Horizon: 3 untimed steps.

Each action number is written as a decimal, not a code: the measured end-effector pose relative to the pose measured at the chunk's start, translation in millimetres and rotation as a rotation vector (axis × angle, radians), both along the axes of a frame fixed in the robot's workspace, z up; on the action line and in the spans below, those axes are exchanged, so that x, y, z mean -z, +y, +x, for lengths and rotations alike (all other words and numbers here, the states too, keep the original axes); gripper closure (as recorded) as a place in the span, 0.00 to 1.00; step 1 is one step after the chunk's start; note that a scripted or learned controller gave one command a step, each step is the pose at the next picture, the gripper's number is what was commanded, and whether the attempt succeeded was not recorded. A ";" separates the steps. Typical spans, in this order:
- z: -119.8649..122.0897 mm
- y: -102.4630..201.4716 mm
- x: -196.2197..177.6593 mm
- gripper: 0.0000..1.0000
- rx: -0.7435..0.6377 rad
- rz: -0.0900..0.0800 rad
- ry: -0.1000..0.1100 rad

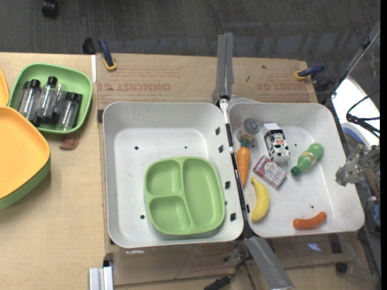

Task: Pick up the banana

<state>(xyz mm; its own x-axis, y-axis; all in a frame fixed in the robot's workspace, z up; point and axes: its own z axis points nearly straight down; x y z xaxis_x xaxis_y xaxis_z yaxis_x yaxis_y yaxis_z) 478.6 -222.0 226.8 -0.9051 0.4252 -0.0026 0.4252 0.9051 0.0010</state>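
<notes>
The yellow banana [260,200] lies in the right bin [338,132], near its left wall and towards the front, curved with its ends pointing up and down the view. A grey metal gripper [352,169] sits at the right bin's right rim, well to the right of the banana and apart from it. Nothing shows between the gripper and the banana except the bin floor and a green bottle [307,159].
Sharing the right bin are a carrot [243,162], a pink packet [270,172], a small white carton [276,144], a grey round piece [251,125] and a red sausage [309,221]. The left bin [121,162] holds a green divided tray [183,194]. Orange plates [18,162] lie far left.
</notes>
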 end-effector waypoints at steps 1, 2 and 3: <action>66.0 56.1 -15.8 1.00 -0.166 0.000 -0.001; 27.1 24.8 -7.9 1.00 -0.539 0.000 0.000; 25.6 10.5 24.3 1.00 -0.967 0.001 0.000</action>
